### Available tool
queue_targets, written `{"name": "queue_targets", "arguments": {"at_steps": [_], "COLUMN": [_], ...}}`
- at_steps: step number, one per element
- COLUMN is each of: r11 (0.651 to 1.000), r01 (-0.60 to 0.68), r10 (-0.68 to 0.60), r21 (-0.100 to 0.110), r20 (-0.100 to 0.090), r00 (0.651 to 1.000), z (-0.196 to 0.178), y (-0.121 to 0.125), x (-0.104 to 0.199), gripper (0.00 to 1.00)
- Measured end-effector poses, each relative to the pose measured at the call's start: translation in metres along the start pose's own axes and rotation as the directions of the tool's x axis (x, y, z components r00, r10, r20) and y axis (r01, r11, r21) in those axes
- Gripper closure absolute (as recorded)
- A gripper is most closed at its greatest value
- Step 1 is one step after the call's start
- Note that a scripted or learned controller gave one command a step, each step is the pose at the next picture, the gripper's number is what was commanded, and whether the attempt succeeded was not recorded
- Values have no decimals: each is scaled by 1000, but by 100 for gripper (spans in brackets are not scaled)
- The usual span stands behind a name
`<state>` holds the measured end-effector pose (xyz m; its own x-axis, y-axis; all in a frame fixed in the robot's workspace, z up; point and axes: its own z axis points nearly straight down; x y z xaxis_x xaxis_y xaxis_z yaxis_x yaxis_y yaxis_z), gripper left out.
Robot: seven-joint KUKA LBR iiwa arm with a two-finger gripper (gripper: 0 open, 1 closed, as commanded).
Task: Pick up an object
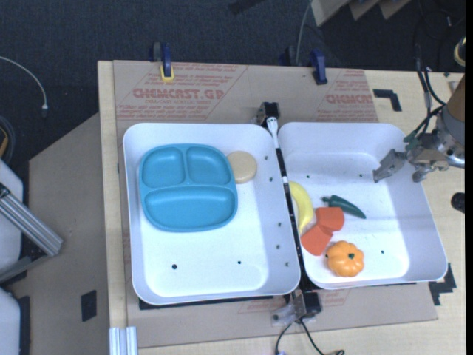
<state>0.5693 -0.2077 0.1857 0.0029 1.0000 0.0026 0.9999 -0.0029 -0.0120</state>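
Orange pumpkin (345, 258), ribbed, green-stemmed, beside red pieces (324, 229)

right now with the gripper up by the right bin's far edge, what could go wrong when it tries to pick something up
1. The toys are bunched: the banana, red pieces, green pepper and orange pumpkin touch or nearly touch, so the gripper may nudge neighbours or grab two.
2. The banana lies against the right bin wall, leaving little room for a finger.
3. The pumpkin is round and may slip.
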Motion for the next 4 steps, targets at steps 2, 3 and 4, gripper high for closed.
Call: {"name": "queue_targets", "arguments": {"at_steps": [2, 3, 4], "r11": [1000, 1000, 1000], "r01": [4, 3, 3], "r10": [-4, -3, -3], "r21": [-5, -5, -14], "r20": [0, 0, 4], "r00": [1000, 1000, 1000], "z": [51, 104, 90], "y": [1, 0, 2], "x": [11, 11, 10], "gripper": [0, 0, 100]}}
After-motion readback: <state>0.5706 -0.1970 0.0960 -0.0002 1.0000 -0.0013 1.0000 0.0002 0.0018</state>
